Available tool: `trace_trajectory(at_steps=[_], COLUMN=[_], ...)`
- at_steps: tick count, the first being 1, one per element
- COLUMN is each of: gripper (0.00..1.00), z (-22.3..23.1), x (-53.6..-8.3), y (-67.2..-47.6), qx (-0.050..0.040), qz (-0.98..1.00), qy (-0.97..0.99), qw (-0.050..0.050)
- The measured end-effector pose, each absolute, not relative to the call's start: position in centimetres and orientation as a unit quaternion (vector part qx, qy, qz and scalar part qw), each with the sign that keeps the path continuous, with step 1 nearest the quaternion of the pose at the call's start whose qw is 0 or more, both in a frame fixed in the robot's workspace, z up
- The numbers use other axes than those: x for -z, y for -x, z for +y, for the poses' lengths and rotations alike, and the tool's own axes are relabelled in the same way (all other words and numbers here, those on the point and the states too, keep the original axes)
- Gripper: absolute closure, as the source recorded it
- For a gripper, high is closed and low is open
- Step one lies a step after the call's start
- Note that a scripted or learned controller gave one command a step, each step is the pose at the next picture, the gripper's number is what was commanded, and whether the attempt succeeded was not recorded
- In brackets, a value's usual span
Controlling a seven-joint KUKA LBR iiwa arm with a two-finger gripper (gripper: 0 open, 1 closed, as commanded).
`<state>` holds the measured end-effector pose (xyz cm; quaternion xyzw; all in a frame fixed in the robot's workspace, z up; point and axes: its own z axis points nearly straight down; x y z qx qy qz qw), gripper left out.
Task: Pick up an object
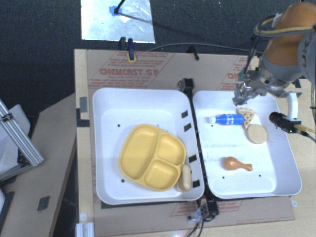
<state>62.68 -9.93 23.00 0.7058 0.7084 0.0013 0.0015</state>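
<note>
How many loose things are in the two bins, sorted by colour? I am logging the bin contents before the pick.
Yellow: 1, the divided tray.
Blue and white: 1, the bottle.
Tan or beige: 3, the round disc, the pizza slice, the small bread roll.
Orange-brown: 1, the drumstick.
Total: 6.

Foil sheet point(117, 13) on dark floor beyond bench; blue-yellow clamp point(131, 50) at board edge.
</note>
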Motion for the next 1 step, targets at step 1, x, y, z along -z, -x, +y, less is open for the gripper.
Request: trace_trajectory(at_steps=[1], gripper=[1.0], z=[-4.65], x=[-22.27], y=[-63.32], qx=[-0.0013], qz=[0.71], qy=[-0.704], qw=[0.0])
